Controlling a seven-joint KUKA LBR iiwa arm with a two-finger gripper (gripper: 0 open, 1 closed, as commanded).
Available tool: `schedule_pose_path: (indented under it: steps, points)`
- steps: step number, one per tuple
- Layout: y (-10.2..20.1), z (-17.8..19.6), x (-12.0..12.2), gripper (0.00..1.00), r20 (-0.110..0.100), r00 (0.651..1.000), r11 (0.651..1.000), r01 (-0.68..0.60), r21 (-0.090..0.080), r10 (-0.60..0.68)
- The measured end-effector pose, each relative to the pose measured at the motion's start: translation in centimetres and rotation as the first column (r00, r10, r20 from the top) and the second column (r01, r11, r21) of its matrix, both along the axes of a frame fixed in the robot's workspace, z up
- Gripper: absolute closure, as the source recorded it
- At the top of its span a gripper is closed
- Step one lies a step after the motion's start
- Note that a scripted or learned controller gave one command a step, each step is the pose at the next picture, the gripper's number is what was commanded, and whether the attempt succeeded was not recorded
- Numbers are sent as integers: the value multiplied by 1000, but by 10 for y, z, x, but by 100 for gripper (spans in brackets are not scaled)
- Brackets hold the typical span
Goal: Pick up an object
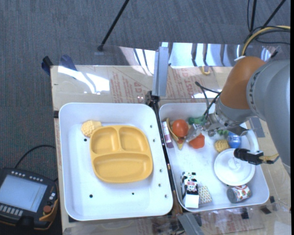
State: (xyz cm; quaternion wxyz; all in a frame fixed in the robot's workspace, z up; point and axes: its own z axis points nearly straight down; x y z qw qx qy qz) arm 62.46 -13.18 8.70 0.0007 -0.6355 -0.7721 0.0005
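Note:
My gripper (203, 128) is low in the right bin (262, 192), at its back middle, with the grey arm and its orange band (242, 82) coming in from the right. It hangs among a red round tomato-like toy (180, 127) to its left, a small red piece (197, 142) just below it, and green pieces (195, 119) behind it. The view does not make clear whether anything is held.
Further right-bin items: a yellow lump (221, 145), a blue piece (234, 141), a white dish (233, 167), a can (238, 194), a black-and-white carton (190, 187) and a pink-white box (166, 134). The left bin (73, 190) holds a yellow divided plate (121, 153) and a yellow waffle piece (90, 127).

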Motion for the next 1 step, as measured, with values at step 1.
schedule_pose_path:
  steps: [1]
  points:
    - [1,10,0,100,-2,1000,1000,-6,0,6]
